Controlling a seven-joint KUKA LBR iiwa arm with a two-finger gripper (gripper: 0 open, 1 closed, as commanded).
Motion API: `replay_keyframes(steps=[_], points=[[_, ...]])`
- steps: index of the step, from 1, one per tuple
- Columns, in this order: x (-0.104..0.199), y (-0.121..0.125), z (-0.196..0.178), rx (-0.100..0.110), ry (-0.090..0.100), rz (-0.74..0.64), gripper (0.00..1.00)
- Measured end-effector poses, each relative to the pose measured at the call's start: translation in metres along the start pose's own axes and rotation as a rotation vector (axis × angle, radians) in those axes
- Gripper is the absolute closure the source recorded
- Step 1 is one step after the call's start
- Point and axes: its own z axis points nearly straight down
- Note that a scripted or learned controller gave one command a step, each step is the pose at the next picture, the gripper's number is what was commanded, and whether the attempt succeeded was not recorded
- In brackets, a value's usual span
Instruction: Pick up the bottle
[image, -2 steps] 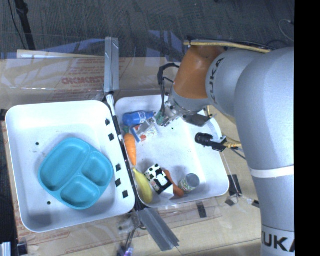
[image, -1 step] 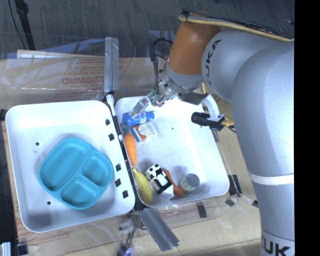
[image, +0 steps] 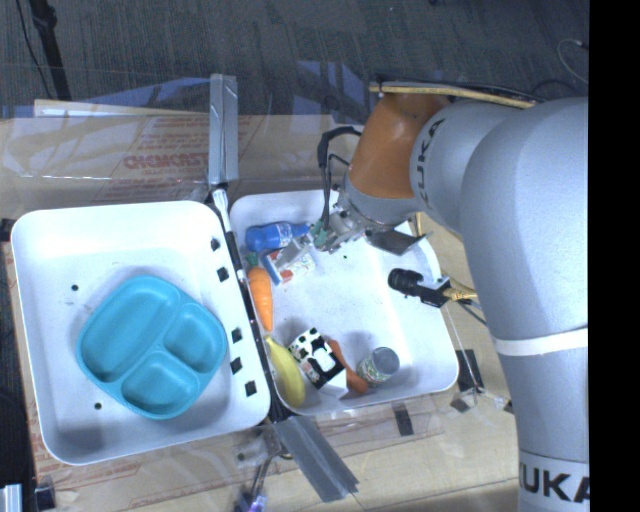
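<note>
The tool (image: 322, 238) hung low over the far end of the right bin (image: 415, 330), reaching in under the orange band; whether it stood wide or narrow could not be told. Just to its left, almost touching, lay the blue bottle (image: 272, 237) on its side against the bin's far wall. A carrot (image: 261, 296) lay below and left of the tool, with a banana (image: 285, 371), a black-and-white block (image: 316, 358) and a small can (image: 379, 365) farther toward the near edge. The blue divided tray (image: 150, 346) sat well to its left in the other bin (image: 60, 250).
</note>
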Motion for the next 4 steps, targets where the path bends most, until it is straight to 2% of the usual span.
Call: replay_keyframes(steps=[1, 4], points=[[0.0389, 0.0462, -0.0696, -0.003, -0.001, 0.091, 0.0], [0.0388, 0.046, -0.0694, -0.002, -0.001, 0.091, 0.0]])
